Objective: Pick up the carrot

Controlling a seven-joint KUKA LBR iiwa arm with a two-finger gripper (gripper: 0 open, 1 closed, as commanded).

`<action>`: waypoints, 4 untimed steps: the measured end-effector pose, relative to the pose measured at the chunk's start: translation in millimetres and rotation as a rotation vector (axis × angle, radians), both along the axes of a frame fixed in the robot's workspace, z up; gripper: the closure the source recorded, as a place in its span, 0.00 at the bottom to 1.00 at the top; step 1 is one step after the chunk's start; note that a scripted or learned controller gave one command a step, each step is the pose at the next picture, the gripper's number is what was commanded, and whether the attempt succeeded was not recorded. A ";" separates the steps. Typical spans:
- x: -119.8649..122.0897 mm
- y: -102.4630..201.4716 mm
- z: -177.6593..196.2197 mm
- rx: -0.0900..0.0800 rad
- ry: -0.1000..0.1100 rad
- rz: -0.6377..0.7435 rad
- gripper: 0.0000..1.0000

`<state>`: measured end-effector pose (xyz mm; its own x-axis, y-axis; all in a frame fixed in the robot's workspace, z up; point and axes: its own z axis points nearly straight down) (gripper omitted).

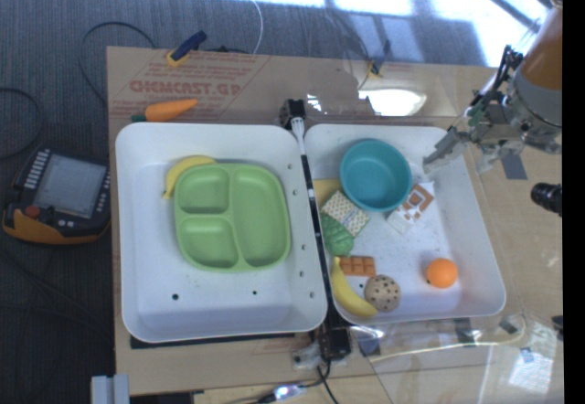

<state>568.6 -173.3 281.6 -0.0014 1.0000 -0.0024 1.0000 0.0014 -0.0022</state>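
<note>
Carrot (170, 108) one, bananas (186, 168) two, bins (137, 238) two

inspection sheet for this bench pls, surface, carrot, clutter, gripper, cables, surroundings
surface: bench bears left bin and right bin side by side
job's things: carrot lies on the bench behind the left bin, outside both bins
clutter: green divided plate, banana in left bin; teal bowl, orange ball, second banana in right bin
grippers: gripper over right bin's far right corner, holding nothing seen
cables: black cable on floor
surroundings: handheld pendant on carpet, left
</note>
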 end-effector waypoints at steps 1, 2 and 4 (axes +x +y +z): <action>-74.5 17.6 -56.8 0.003 0.004 0.307 0.00; -87.0 -32.9 -166.0 0.007 0.008 0.470 0.00; -79.5 -50.5 -190.0 -0.007 -0.011 0.901 0.00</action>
<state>489.0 -223.8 91.6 -0.7849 0.6195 -0.0129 0.6195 0.7850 0.0049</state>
